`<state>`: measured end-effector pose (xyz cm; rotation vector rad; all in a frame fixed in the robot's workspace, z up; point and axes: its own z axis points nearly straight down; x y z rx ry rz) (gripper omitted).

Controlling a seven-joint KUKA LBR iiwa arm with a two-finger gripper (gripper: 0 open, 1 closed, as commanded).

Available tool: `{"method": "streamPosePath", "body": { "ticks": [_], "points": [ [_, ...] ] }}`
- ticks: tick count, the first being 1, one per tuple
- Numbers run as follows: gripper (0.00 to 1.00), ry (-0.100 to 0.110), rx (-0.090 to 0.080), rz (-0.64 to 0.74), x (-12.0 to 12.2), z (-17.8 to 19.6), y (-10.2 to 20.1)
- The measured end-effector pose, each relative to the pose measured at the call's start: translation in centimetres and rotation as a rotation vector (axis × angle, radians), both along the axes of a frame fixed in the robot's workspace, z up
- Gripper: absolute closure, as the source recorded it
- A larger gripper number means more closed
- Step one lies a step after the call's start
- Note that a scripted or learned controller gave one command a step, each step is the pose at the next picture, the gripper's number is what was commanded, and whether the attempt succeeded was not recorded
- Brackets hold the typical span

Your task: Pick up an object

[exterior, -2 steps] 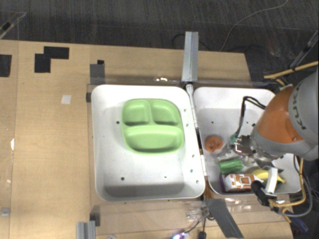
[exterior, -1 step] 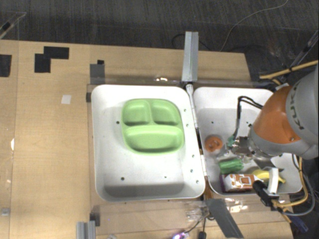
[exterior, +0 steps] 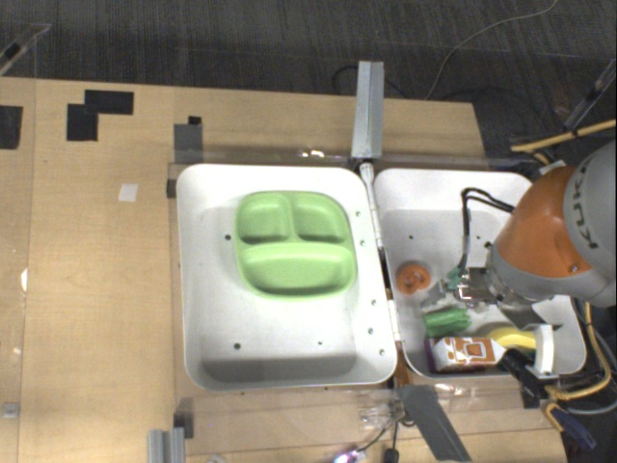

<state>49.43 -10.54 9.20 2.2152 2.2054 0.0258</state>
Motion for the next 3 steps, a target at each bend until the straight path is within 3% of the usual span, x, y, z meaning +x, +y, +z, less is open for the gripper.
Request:
{"method": "streamPosePath", "body": {
  "ticks": [1, 2, 3],
  "points": [
    [0.0, 0.018, -0.002, 0.068, -0.6, 4.4, 0.6],
    [0.0, 0.003, 0.0, 0.078, -0.1, 0.2, 1.1],
    [0.0, 0.011, 0.001, 0.117, 1.3, -0.1, 0.3]
  ]
}}
